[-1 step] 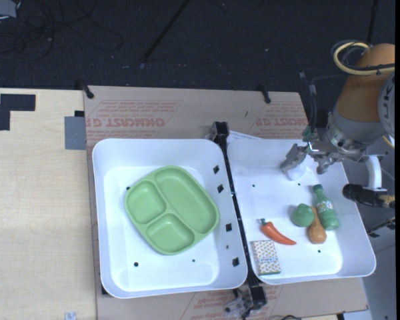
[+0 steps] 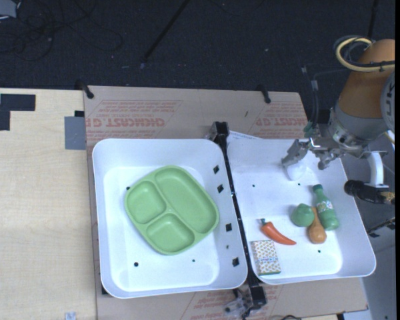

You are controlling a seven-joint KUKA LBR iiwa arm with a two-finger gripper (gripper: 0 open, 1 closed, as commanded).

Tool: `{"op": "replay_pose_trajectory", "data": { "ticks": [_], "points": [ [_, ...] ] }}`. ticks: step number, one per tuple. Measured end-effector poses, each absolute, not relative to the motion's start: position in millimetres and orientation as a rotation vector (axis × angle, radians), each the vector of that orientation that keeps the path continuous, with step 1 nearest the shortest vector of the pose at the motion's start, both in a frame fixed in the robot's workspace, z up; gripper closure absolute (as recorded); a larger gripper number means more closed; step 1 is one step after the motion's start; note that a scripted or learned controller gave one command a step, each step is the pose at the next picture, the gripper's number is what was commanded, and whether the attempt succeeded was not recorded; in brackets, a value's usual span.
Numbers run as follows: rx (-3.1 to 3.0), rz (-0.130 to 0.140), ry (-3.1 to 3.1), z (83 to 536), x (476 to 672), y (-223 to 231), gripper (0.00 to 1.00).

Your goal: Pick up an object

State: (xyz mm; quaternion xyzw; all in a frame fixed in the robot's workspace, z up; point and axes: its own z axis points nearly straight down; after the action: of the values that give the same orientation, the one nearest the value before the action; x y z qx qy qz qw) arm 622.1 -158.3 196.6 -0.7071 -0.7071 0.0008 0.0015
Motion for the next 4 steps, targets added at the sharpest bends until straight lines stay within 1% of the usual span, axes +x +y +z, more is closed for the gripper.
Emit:
{"op": "replay_pose_trajectory", "data": {
  "ticks": [1, 2, 3, 4],
  "points": [
    [-2.218, 0.004, -2.219, 134, 619.6, -155, 0.00],
    [-2.218, 0.005, -2.218, 85, 619.1, -154, 0.00],
    [-2.220, 0.004, -2.217, 97, 619.3, -155, 1.00],
    [-2.220, 0.002, -2.220, 139, 616.8, -151, 1.00]
  ]
}}
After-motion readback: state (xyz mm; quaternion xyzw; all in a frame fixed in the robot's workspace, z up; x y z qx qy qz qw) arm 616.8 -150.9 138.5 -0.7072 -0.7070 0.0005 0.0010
